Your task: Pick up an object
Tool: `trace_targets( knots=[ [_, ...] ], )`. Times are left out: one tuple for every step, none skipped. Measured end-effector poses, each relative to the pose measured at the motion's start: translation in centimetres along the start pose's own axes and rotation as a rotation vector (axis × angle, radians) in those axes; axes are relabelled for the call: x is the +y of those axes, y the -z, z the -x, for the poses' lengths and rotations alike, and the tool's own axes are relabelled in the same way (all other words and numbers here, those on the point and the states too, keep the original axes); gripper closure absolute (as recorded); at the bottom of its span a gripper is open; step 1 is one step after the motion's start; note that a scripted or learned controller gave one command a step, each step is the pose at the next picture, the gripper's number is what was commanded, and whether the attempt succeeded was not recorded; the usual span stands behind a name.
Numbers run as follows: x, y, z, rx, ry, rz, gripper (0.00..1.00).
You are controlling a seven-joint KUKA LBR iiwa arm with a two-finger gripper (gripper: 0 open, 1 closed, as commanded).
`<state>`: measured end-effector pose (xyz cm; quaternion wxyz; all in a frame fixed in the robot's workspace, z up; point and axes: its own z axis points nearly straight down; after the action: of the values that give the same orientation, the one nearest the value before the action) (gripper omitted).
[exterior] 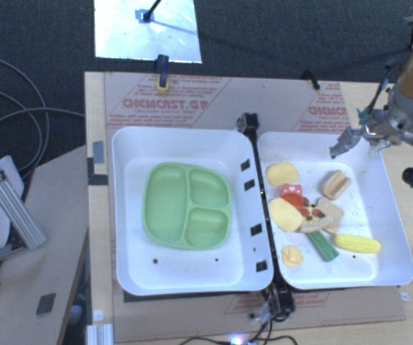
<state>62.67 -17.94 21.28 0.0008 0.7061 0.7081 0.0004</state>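
Fixed overhead view of two white bins set side by side. The left bin [131, 264] holds a green divided plate [187, 205]; the right bin [393, 264] holds a loose cluster of toy food. The gripper [350, 141] is seen at the upper right of the frame, above the far rim of the right bin and apart from every item. Nothing is seen between the jaws, but whether they are spread or pressed together cannot be told at this resolution.

The step in hand is judged to be the approach before a grasp. It would be done best by choosing an isolated piece, so that neighbours are not disturbed as the jaws close. The tan bread roll [335, 184], the nearest item to the gripper, lies clear on its upper and right sides and is judged the most accessible target; it is a short, rounded block, pale brown with a lighter end. The yellow corn cob [358, 244] at the lower right of the bin is also free on most sides. The pieces at the centre of the cluster are touching or overlapping and are better avoided.
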Motion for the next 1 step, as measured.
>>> trace_targets(
  knots=[
    [-3.13, -11.34, 2.43, 0.002, -0.004, -0.008, 0.00]
  ],
)
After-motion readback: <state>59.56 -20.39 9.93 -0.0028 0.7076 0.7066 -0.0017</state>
